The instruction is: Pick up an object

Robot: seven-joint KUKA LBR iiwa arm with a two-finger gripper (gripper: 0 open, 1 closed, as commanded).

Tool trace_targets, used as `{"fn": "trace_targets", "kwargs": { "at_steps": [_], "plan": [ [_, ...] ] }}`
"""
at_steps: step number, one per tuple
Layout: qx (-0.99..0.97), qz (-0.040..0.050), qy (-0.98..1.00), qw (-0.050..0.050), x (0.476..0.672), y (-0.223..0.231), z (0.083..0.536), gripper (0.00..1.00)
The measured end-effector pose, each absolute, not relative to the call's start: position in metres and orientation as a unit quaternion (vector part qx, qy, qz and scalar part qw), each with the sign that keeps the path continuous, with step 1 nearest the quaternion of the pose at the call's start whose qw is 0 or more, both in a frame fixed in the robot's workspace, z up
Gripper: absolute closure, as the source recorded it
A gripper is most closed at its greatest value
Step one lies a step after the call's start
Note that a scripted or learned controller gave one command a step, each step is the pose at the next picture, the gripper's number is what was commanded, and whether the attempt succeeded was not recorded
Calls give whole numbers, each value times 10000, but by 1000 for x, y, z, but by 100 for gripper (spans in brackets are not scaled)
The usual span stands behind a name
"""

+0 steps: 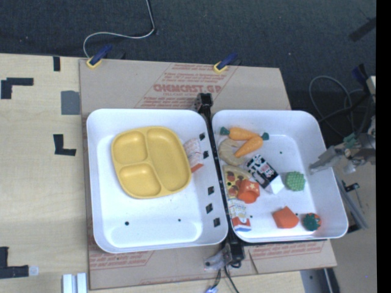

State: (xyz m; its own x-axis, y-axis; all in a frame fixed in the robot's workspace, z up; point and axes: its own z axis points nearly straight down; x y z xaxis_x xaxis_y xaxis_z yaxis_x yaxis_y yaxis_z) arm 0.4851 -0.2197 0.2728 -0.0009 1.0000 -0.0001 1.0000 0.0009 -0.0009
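The toys crowd the right bin [317,133], carrots [244,140] at twelve o'clock and an orange block [285,218] at five, within the arm's reach. The gripper [342,154] hangs off the three o'clock rim, nothing between its fingers; their spread is unclear. A yellow plate [149,162] fills the left bin [101,182].

Light is even and fairly bright over the middle of the frame, coming from above. The two white bins [146,237] are the brightest surfaces, near washed out along their floors, with only soft grey shading inside their walls. The yellow plate [149,162] casts almost no shadow. The dark carpet [244,17] across the top looks dim and grainy. The whole picture is slightly soft; small toys at the right are fuzzy, and the far right edge blurs most.
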Motion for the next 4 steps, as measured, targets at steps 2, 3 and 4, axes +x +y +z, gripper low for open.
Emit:
{"fn": "trace_targets", "kwargs": {
  "at_steps": [2, 3, 4],
  "plan": [
    [-7068, -10, -7074, -21, 526, -126, 86, 0],
    [-7069, -15, -7073, -35, 486, -122, 87, 0],
    [-7072, -13, -7070, -47, 486, -123, 96, 100]
  ]
}}
